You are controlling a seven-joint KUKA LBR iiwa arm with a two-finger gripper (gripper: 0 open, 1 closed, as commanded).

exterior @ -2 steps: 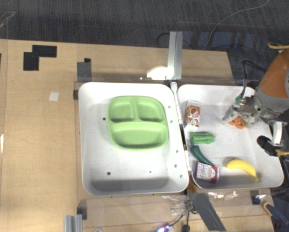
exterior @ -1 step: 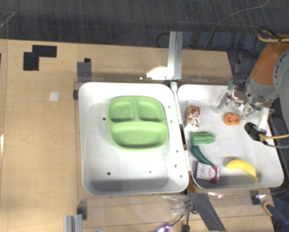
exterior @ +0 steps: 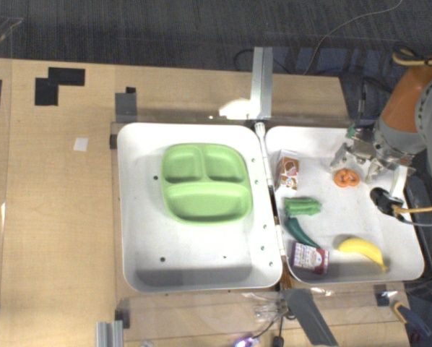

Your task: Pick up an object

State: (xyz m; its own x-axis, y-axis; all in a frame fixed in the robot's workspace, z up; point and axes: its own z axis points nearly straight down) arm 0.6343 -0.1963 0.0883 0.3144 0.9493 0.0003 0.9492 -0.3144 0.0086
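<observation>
Fingers [exterior: 344,155] spread open, straddling nothing, poised just above the orange piece [exterior: 346,178] in the right bin [exterior: 415,264]. Gripper [exterior: 360,157] hangs at the bin's far right side; banana [exterior: 362,251] lies nearer the front, green plate [exterior: 204,181] in the left bin [exterior: 140,215].

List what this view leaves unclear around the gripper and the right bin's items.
- Gripper: too small to tell whether it touches the orange object just below it.
- Orange object: too small and blurred to identify.
- Small carton and dark packet: labels unreadable.
- Arm: cut off by the right edge.
</observation>
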